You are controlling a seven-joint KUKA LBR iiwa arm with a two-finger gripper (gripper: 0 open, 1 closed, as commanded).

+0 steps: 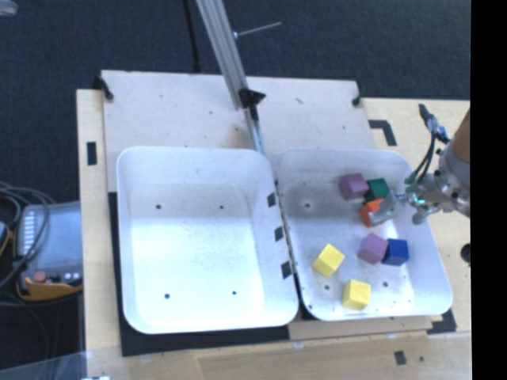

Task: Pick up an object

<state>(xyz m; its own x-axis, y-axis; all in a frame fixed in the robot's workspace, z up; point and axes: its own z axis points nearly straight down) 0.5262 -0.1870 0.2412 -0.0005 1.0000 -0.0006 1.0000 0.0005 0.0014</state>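
No words or labels can be read on anything here.

Closest to the camera, in the right bin (428, 291), sits a yellow block (356, 294) by the front wall. A little farther in is a second yellow block (328, 260), tipped on a corner. Beside it to the right, a purple block (371, 248) touches a blue block (397, 251).

Farther back is the gripper (386, 207). It reaches in from the right on the grey arm (451, 182). Its tip is down right by an orange block (371, 211), and they look like they touch. The jaws are too small and blurry here, so I cannot tell if they are open or closed, or if they grip the orange block.

Just behind the orange block is a green block (378, 188), and next to that is another purple block (353, 185).

The left bin (198, 236) sits next to the right one on the table (91, 212). At the far side, a silver metal pole (222, 42) leans up and away.
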